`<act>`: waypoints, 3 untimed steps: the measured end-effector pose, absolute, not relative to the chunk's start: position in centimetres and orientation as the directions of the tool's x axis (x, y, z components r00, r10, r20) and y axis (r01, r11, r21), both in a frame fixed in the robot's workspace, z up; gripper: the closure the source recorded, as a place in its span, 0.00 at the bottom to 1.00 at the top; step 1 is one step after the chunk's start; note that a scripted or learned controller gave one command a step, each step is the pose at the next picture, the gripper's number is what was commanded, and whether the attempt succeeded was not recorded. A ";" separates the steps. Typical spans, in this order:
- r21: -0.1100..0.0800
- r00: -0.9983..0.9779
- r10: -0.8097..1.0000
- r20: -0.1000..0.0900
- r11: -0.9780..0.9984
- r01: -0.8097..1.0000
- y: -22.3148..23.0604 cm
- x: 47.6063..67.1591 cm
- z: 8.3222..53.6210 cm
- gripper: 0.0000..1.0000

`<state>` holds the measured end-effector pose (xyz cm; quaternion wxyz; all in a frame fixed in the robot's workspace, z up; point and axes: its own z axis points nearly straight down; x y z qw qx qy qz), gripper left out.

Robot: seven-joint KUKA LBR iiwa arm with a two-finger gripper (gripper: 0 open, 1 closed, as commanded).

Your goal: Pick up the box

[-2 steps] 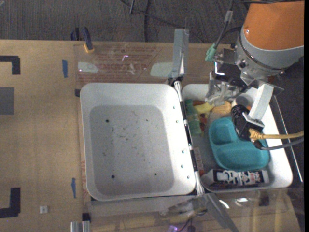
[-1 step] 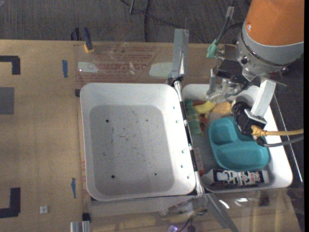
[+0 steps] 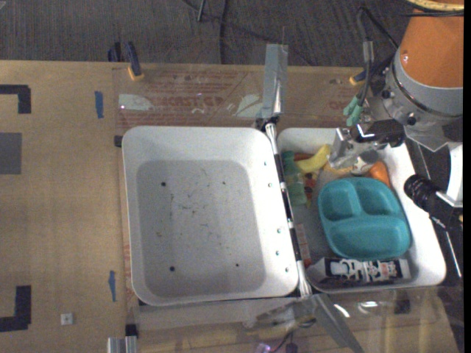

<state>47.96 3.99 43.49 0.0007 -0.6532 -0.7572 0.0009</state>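
My metal two-finger gripper (image 3: 352,151) hung low over the upper part of the right-hand white bin (image 3: 428,269); I could not tell its state or whether it had anything. The long flat printed box (image 3: 367,269) lay along that bin's lower wall, probably slid there, well apart from me. A smooth teal divided plastic tray (image 3: 363,217) lay between us, beside a yellow banana-shaped toy (image 3: 315,158).
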 end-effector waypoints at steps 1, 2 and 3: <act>0.000 -0.148 0.989 -0.001 0.148 0.989 4.1 48.1 44.5 1.00; 0.004 -0.442 0.897 -0.003 0.442 0.897 3.1 51.5 43.6 1.00; 0.004 -0.442 0.897 -0.002 0.442 0.897 3.1 51.5 43.6 0.00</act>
